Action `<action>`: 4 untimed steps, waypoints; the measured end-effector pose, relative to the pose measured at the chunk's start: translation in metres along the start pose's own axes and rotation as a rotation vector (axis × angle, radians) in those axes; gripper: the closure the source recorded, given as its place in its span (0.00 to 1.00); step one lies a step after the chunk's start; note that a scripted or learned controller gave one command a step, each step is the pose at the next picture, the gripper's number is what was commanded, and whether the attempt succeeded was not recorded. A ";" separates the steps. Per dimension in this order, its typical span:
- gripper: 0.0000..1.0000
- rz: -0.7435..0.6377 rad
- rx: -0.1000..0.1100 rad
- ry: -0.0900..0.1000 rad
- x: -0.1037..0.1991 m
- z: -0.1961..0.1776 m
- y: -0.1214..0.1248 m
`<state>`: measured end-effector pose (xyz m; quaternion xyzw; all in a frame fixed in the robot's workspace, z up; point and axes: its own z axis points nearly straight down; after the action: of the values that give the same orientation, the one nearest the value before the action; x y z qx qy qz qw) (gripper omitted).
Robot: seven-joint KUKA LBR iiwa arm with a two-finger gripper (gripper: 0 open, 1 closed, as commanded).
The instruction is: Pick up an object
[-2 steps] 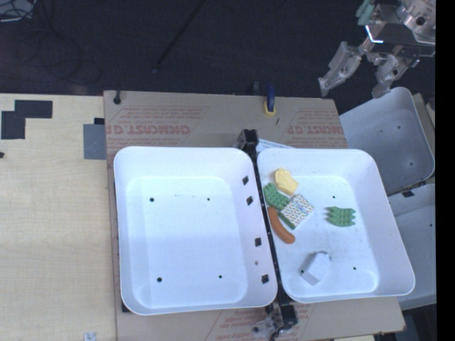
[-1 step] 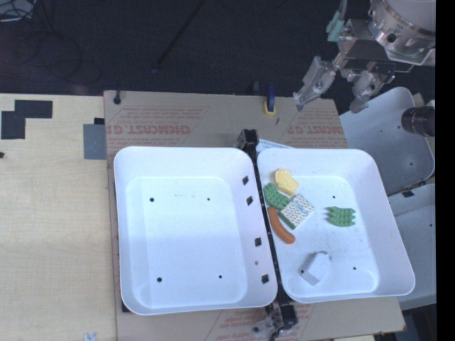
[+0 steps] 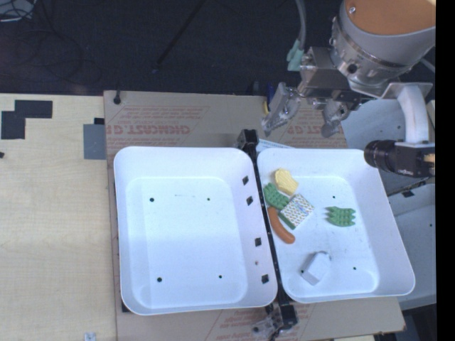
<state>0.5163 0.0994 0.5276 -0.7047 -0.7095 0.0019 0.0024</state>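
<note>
In the right bin [image 3: 377,190] lie several small objects: a yellow corn-like piece [image 3: 286,182], a green leafy piece [image 3: 274,195], a pale checkered block [image 3: 297,209], an orange sausage-like piece [image 3: 282,228], a green bumpy piece [image 3: 340,217] and a grey-white block [image 3: 315,268]. My gripper [image 3: 303,121] hangs high above the bin's far edge, well clear of the objects. Its two fingers [image 3: 279,114] stand spread apart and open, with nothing between them.
The left bin [image 3: 135,190] sits beside the right one, joined by a black divider strip [image 3: 252,190]. Both rest on a cardboard sheet [image 3: 178,119] over a light wooden bench. A black cylindrical fixture [image 3: 394,156] juts in at the right bin's far right corner.
</note>
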 end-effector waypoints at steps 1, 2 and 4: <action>1.00 0.000 0.002 -0.002 -0.001 -0.010 0.002; 1.00 0.003 0.017 -0.006 0.030 0.155 -0.043; 1.00 0.002 -0.007 -0.002 0.107 -0.010 0.059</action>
<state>0.5748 0.2063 0.5372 -0.7054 -0.7089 -0.0001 -0.0007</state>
